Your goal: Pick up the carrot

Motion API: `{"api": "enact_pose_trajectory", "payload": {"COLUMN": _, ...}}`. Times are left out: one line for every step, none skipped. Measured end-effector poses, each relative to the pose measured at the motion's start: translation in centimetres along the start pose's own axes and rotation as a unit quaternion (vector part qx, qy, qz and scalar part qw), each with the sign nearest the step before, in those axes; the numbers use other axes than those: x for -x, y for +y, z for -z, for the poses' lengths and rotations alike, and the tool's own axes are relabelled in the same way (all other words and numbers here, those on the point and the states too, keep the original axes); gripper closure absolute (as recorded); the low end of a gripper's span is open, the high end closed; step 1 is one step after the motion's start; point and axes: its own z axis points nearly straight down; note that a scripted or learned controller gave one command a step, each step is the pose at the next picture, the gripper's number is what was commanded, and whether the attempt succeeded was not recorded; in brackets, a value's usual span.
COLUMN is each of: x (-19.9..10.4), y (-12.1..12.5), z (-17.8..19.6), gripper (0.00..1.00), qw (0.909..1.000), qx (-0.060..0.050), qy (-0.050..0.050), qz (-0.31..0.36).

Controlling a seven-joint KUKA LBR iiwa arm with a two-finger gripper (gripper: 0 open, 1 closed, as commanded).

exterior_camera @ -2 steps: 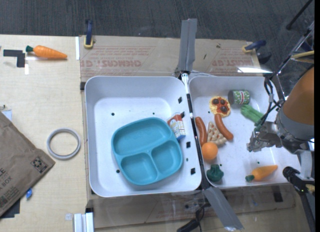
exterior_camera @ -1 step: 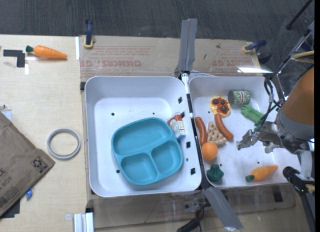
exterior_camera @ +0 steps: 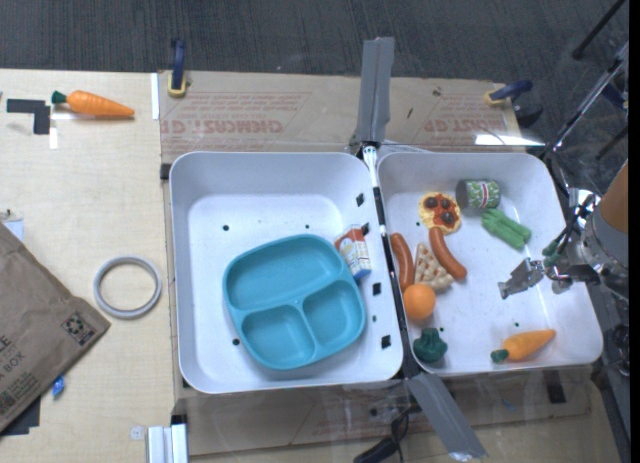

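The carrot (exterior_camera: 524, 345) is seen lying flat in the lower right of the frame, close to the near rim of the right bin (exterior_camera: 560, 186). The gripper (exterior_camera: 534, 277) is placed just above it in the picture; whether it is released or clenched cannot be told. A second carrot (exterior_camera: 95, 104) is seen at the upper left. A glancing descent could roll the target against the rim.

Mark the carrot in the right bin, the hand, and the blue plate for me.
carrot (exterior_camera: 527, 344), camera view, orange body
hand (exterior_camera: 524, 278), camera view, between its fingertips
blue plate (exterior_camera: 262, 273), camera view, bare upper compartment
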Motion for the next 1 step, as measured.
{"api": "enact_pose_trajectory", "payload": {"x": -6.8, "y": 3.41, "z": 0.0, "gripper": 0.0, "qw": 0.9967, "qx": 0.0, "qy": 0.0, "qz": 0.081}}
